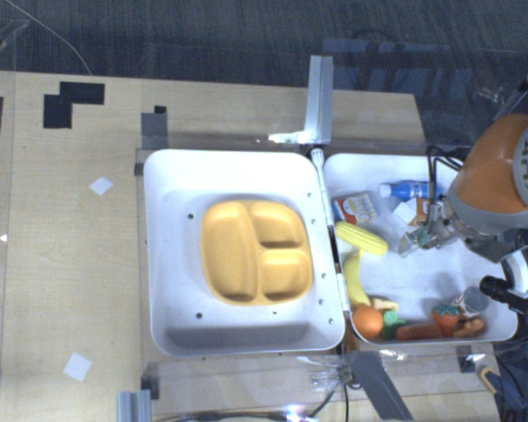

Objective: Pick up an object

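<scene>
Plainly, stage: early; nothing is lifted, as far as the view shows, and the grasp itself looks yet to come.
Arm: reaches in from the right over the far part of the right bin, its orange band above the wrist.
Tool: low over the middle of the right bin, just right of the corn and near the bottle; whether it is open or closed, I cannot tell, since the wrist hides much of it and the parts are small and blurred.
Held: nothing can be seen in the tool.
Candidates: all lie in the right bin. The corn and the banana sit along its left side; a red-and-white packet and the bottle lie at the far side; an orange and a cluster of small toys lie along the near wall.
Nearest thing: the corn or some small item under the tool; which one is aimed at is not clear.
Left bin: holds a yellow tray with compartments, well apart from the tool.
Done: the approach into the bin, judging by where the tool hangs.
Left: close on one object, raise it clear of the bin floor, and show it held.
Risk: the items crowd the left and near edges, so a grasp may slip or catch a neighbour.
</scene>
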Robot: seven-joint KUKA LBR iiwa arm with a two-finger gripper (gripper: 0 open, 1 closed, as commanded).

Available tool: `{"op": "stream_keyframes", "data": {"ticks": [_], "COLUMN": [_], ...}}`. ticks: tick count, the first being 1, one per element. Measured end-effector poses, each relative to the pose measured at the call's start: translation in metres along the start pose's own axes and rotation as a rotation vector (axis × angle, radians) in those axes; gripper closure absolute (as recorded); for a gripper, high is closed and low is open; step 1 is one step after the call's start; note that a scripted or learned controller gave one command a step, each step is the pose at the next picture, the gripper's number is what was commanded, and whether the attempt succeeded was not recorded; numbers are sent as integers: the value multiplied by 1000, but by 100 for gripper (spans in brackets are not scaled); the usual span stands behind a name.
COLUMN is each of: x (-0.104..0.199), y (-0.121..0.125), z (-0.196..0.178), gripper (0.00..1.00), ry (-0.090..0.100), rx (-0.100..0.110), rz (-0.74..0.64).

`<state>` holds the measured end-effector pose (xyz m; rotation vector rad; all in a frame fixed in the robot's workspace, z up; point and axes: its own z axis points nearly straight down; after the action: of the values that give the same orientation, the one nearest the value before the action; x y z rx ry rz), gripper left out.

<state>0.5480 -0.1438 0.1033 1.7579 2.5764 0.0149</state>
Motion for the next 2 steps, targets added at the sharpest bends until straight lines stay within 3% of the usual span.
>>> {"op": "stream_keyframes", "data": {"ticks": [1, 2], "x": [8, -39], "y": [33, 103], "z": [14, -4], "gripper": [100, 100], "ry": [5, 7], "rx": [9, 13], "rz": [68, 176]}}
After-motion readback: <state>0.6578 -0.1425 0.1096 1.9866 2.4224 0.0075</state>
